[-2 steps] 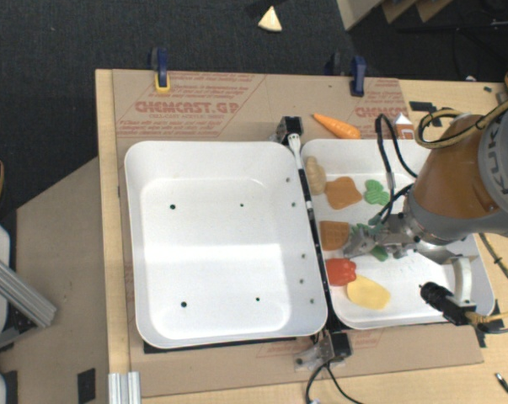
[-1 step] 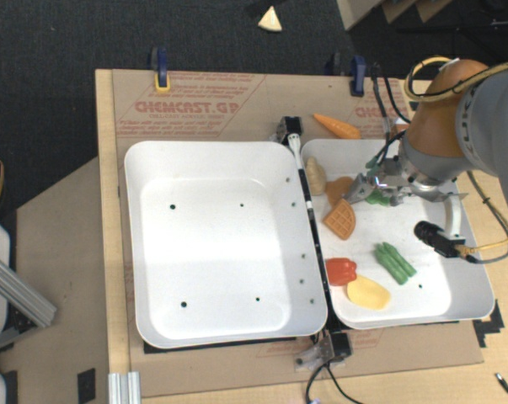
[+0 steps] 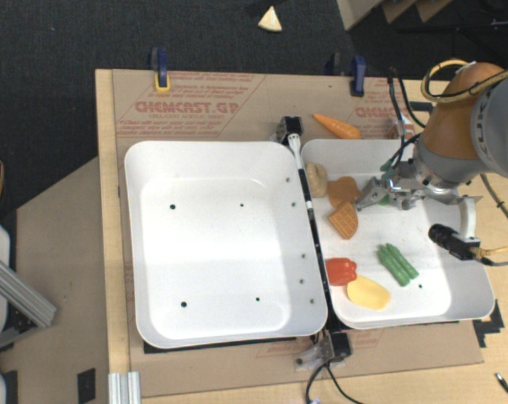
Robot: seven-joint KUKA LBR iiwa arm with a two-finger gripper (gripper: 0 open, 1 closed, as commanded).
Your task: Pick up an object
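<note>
The right bin (image 3: 456, 305) holds the pickings, so the arm (image 3: 473, 133), reaching in from three o'clock, should descend squarely over one item, likeliest the brown piece (image 3: 341, 189) at the bin's ten o'clock. The gripper (image 3: 380, 194) hovers just beside it (fingers spread, nothing held).

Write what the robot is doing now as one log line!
gripper over right bin | beside waffle | carrot outside on board
</note>
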